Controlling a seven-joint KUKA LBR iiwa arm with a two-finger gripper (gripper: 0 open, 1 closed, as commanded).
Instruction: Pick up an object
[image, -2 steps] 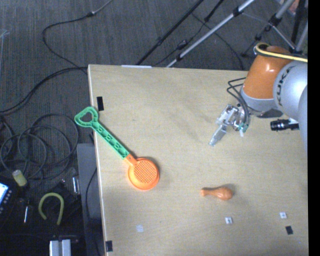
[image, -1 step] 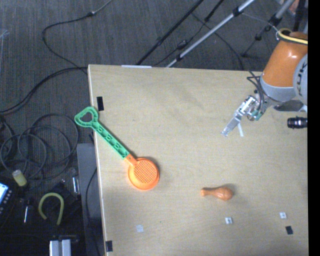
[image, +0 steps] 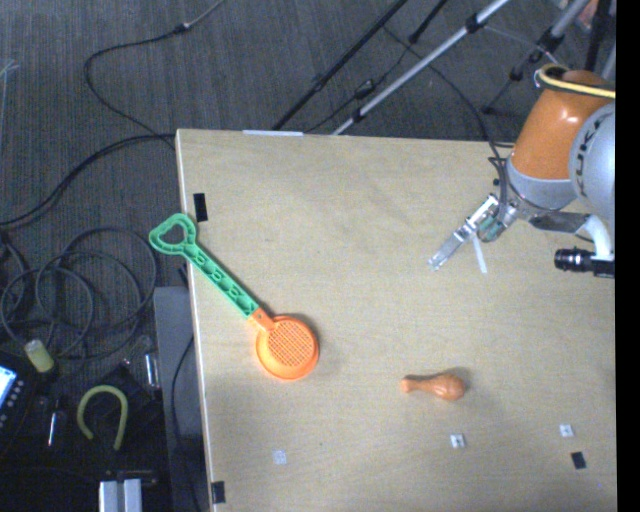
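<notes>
Fingers: two thin pale fingers (image: 447, 251) stand apart in a narrow V, with nothing between them; their tips hang above bare board.
Gripper: the gripper (image: 462, 254) points down and to the left, up and to the right of the strainer and well apart from it.
Arm: the grey arm (image: 590, 170) comes in from the right edge, with its orange band (image: 552, 130) just above the wrist and a black stub sticking out lower down.
Landmark: a toy strainer (image: 240, 302) lies flat on the left part of the board.
Strainer's look: a round orange head with a fine mesh face, joined to a long green handle with holes along it; the handle runs up and to the left and ends in a loop that reaches past the board's left edge.
Second thing: a small orange pear-shaped piece (image: 436, 385) lies on its side, right of the strainer's head and a little lower, its thin end turned toward the strainer; it sits below the gripper and apart from it.
Surface: a pale wooden board (image: 400, 190), smooth, with a few small black and white marks near its lower right and along its left edge.
Room: dark carpet lies beyond the board; black cables (image: 70, 280) coil to the left of the strainer, a green U-shaped piece (image: 103, 410) lies below them, and thin metal stand legs (image: 420, 50) cross the floor above the board.
</notes>
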